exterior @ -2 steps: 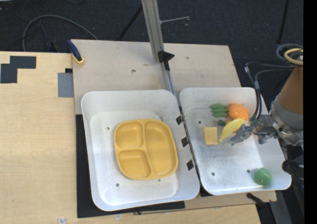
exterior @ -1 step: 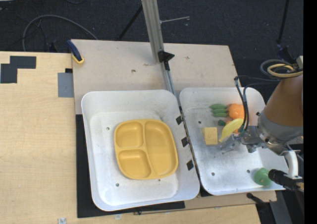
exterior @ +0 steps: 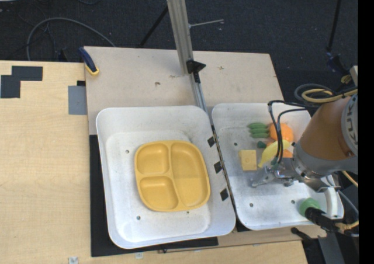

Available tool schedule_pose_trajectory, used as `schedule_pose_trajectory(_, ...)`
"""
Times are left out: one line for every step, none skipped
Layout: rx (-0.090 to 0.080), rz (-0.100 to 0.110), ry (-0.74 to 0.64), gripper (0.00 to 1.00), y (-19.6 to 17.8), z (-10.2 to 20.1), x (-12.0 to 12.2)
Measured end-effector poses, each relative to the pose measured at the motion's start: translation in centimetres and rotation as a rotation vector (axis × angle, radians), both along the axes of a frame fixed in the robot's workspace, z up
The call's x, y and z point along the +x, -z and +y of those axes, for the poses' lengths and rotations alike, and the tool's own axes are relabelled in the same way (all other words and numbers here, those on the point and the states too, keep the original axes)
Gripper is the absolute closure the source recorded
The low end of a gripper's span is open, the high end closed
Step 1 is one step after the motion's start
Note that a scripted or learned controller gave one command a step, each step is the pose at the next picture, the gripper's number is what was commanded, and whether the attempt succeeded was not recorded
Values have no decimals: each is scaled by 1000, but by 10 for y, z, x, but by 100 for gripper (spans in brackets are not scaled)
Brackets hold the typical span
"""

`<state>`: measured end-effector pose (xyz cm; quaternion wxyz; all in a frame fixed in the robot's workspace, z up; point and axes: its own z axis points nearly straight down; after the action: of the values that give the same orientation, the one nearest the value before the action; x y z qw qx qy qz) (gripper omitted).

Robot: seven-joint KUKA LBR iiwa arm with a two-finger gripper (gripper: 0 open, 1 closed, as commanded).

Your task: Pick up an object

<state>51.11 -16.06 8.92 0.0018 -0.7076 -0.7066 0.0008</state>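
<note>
My gripper [exterior: 264, 178] is low in the right bin [exterior: 257, 213], just in front of a yellow square block [exterior: 248, 160]. A yellow curved piece [exterior: 269, 152] lies against the wrist, to the right of the block. Behind these, an orange object [exterior: 281, 133] and a green object [exterior: 256, 129] sit at the far side of the bin. Another green object [exterior: 306, 205] rests near the bin's front right corner. The arm's orange band [exterior: 327, 137] hides part of the bin's right side.
The left bin [exterior: 117, 140] holds a yellow divided plate [exterior: 172, 175]. A metal post [exterior: 180, 29] rises behind the bins. Black clips [exterior: 217, 166] mark the seam between the bins. Cables [exterior: 280, 117] loop over the right bin's far edge.
</note>
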Motion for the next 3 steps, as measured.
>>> schedule_pose_trajectory(1, -1, 3, 100, -13, -1, 1)
schedule_pose_trajectory(-2, -6, -3, 100, -67, -1, 12)
schedule_pose_trajectory(-1, -5, -2, 100, -114, -3, 3)
